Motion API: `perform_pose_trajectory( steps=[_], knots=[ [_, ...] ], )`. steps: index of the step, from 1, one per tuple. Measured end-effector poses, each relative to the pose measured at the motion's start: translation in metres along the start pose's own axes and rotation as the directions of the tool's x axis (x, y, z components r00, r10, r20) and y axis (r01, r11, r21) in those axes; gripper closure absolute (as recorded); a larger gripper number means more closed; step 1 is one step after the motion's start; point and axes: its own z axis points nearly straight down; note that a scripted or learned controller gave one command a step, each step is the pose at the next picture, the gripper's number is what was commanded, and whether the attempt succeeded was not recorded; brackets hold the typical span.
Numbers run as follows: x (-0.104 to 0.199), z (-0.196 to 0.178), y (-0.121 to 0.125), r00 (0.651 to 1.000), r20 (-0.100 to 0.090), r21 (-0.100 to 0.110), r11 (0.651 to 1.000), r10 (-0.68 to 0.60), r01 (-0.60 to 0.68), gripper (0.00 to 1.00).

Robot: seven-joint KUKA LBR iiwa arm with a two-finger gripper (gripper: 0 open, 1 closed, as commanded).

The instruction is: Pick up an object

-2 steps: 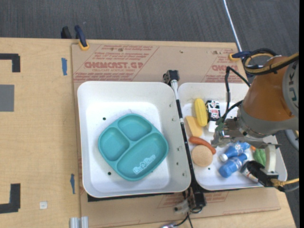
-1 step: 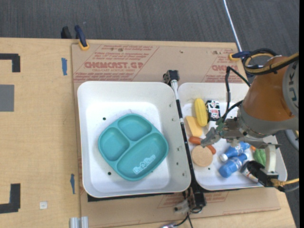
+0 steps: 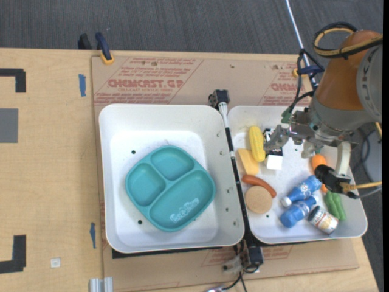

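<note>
My gripper [image 3: 275, 140] hangs over the upper middle of the right bin [image 3: 355, 229], reaching in from the right. It is just right of a yellow corn cob [image 3: 256, 143] and just above a small white cube [image 3: 275, 162]. Also in this bin are an orange-yellow block [image 3: 247, 161], a red sausage [image 3: 258, 184], a round tan disc [image 3: 259, 200], two blue bottles [image 3: 300, 202], a can [image 3: 323, 219], a green piece [image 3: 335, 204] and an orange piece [image 3: 318, 160]. Nothing shows held in the gripper.
The left bin [image 3: 115, 132] holds a teal divided plate [image 3: 171, 187]. A black clamp [image 3: 218, 97] sits at the top of the wall between the bins. The arm's grey and orange body [image 3: 346, 84] covers the right bin's upper right corner.
</note>
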Motion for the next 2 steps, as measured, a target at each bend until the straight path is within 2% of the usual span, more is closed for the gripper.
perform_pose_trajectory(
  steps=[1,2],
  knots=[
    [-0.008,0.088,0.048,0.991,0.0,0.002,0.991,-0.136,0.136,0.0],
    [-0.007,0.076,0.05,0.99,0.001,-0.002,0.99,-0.138,0.138,1.0]
  ],
)
